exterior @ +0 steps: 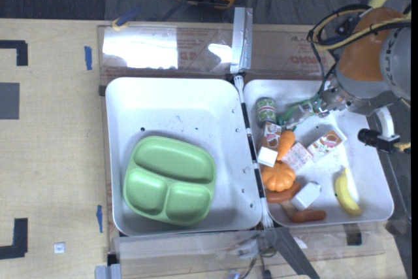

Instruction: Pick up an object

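Right bin (375,196) holds a cluster of small objects along its left wall: a green-labelled can (264,109), an orange carton (271,134), a white block (268,156), an orange pumpkin-shaped toy (279,176), a checked packet (298,157), a small carton with red print (324,142), a white box (307,193), a red sausage (307,215). Yellow banana (346,191) lies apart, near the right side. No label text legible.

Gripper (312,108) sits low over the bin's upper part, beside the can; nothing visibly between it. Cannot tell its opening.

Left bin (130,101) carries a green divided tray (171,179).
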`<action>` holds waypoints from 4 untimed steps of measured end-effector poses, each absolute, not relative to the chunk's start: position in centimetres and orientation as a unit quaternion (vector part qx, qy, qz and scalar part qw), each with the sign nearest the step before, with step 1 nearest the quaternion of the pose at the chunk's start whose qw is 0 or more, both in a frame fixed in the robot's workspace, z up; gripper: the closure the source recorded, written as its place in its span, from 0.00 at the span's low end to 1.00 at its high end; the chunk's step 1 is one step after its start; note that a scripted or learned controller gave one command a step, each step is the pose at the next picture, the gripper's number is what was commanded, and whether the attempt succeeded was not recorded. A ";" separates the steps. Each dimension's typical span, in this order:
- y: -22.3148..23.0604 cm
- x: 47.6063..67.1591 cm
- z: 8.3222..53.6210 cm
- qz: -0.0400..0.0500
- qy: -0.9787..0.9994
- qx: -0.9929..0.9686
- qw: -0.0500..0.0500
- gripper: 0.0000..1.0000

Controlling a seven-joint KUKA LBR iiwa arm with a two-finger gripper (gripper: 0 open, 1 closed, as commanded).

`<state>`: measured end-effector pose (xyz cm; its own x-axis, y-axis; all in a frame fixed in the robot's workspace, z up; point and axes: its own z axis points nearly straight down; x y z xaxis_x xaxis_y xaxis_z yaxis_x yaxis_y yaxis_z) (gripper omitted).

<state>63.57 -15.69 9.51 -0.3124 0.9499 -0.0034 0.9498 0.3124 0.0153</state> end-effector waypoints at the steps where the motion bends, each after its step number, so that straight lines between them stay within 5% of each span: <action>1: -10.8 60.1 8.8 0.001 0.846 0.533 0.006 0.00; 2: -10.7 60.2 9.6 0.002 0.846 0.533 0.005 1.00; 3: -3.8 55.8 18.3 0.000 0.867 0.499 0.000 1.00; 4: 0.2 54.4 23.7 0.000 0.926 0.378 0.001 1.00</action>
